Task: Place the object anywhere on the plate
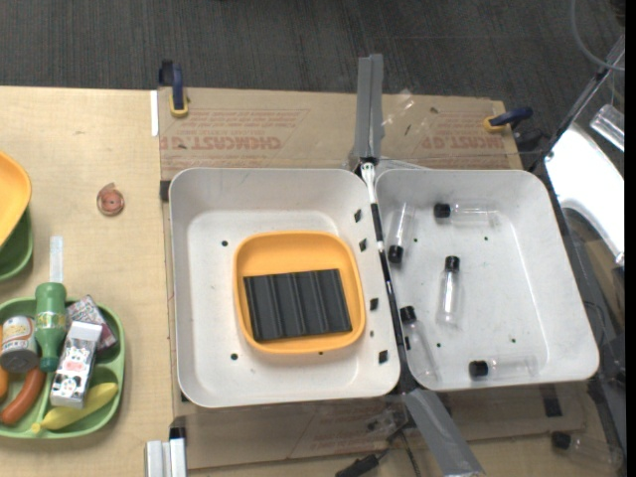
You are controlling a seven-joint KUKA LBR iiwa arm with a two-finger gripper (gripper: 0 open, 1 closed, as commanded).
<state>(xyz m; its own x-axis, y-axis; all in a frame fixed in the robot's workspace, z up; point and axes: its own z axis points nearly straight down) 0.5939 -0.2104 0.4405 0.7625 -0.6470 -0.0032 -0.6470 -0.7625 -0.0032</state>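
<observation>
Plate [298,256], orange and square, is seen in the left bin [199,296], a dark ribbed block [298,303] lying on it. Gripper state cannot be told.

Right bin [556,266]: holds several clear vials with black caps, lying apart.
Middle vial [450,288]: lies near the bin's centre.
Green tray [99,405]: at lower left, holds toy food, a green bottle [48,324] and a small carton [72,364].
Blue clamps [171,82]: on the cardboard's far edge.
</observation>
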